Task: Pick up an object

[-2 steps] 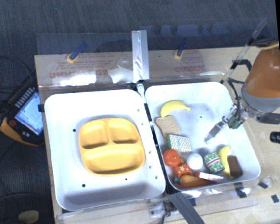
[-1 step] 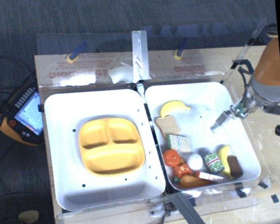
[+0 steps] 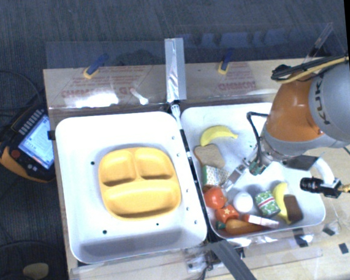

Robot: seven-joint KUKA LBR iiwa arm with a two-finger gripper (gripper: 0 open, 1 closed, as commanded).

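Note:
The right bin [image 3: 190,135] holds a heap of toy food. A yellow banana [image 3: 217,134] lies at its far left, with a brown bread slice [image 3: 210,156] just below it. Nearer the front are a red tomato [image 3: 215,198], a white egg [image 3: 242,202], a green can [image 3: 266,202], a small yellow piece [image 3: 281,194], a brown block [image 3: 292,208] and an orange carrot [image 3: 240,225]. My gripper [image 3: 242,170] reaches down into the middle of this bin, just above the egg and to the right of the bread slice. Nothing shows in its grasp.
In the left bin [image 3: 74,177] lies a yellow divided tray [image 3: 139,180]. A handheld controller [image 3: 31,147] with cables sits on the floor at the left. The grey and orange arm [image 3: 296,118] covers the right bin's far right corner.

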